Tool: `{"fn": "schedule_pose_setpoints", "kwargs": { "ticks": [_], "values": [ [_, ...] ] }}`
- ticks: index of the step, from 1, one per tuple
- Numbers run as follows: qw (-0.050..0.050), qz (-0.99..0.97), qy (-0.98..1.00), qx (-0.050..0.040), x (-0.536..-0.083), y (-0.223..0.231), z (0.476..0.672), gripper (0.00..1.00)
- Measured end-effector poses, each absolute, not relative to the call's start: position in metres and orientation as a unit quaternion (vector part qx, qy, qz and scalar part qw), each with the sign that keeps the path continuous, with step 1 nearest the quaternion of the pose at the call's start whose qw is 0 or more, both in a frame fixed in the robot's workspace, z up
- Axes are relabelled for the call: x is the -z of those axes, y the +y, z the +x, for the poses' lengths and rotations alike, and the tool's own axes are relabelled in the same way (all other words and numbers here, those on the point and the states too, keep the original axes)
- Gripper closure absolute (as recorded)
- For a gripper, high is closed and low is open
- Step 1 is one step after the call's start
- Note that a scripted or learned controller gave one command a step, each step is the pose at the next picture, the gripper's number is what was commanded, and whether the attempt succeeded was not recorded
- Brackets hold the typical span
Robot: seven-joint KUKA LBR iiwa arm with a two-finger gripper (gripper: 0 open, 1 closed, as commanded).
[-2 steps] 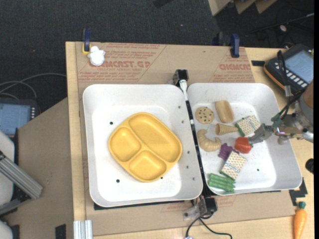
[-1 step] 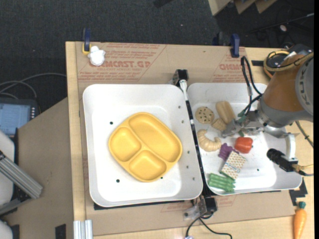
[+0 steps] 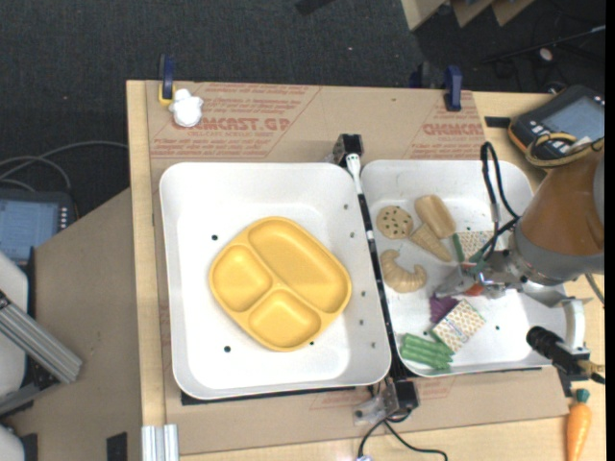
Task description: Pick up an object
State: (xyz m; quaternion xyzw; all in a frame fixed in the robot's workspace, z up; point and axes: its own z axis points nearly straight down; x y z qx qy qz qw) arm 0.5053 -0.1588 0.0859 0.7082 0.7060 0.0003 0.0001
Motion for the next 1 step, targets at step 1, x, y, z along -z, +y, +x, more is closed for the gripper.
{"fn": "schedule_pose_setpoints", "kwargs": {
  "ticks": [1],
  "values": [
    [0.002,0.705,0.709,-0.0017,-0.0849,-0.1271,0.5554,0.00]
  ]
}}
